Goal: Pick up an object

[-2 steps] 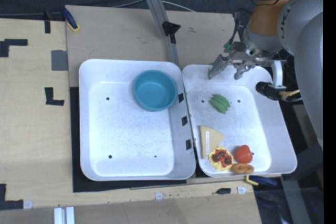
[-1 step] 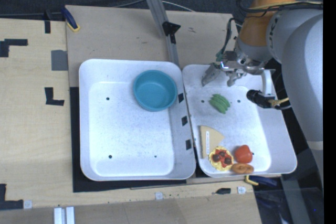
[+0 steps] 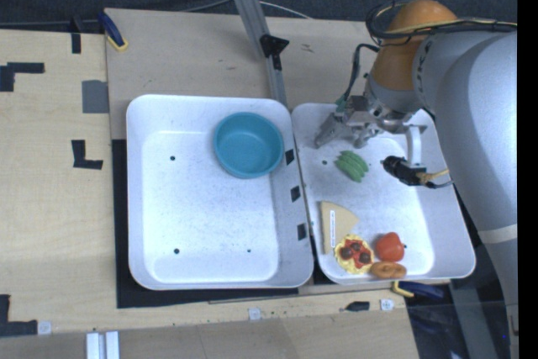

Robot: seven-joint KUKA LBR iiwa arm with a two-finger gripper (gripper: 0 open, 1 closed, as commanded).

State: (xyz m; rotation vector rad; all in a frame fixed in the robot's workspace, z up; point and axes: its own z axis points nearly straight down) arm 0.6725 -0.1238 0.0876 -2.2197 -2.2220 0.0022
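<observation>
In the right bin [image 3: 437,252], a green ridged toy vegetable [image 3: 353,165] lies near the far end. My gripper [image 3: 341,137] hangs just above and behind it, at the bin's far left part. Its fingers are spread open and hold nothing. Near the bin's front lie a pizza-slice toy [image 3: 340,238], a red tomato [image 3: 388,246] and a small orange piece [image 3: 387,270]. A blue bowl [image 3: 248,145] sits upright in the far right corner of the left bin [image 3: 168,223].
A slanted metal pole [image 3: 252,13] rises from between the bins at the back. The arm's grey body [image 3: 479,130] covers the right bin's right side, and a black cable fitting [image 3: 403,171] hangs beside the green toy.
</observation>
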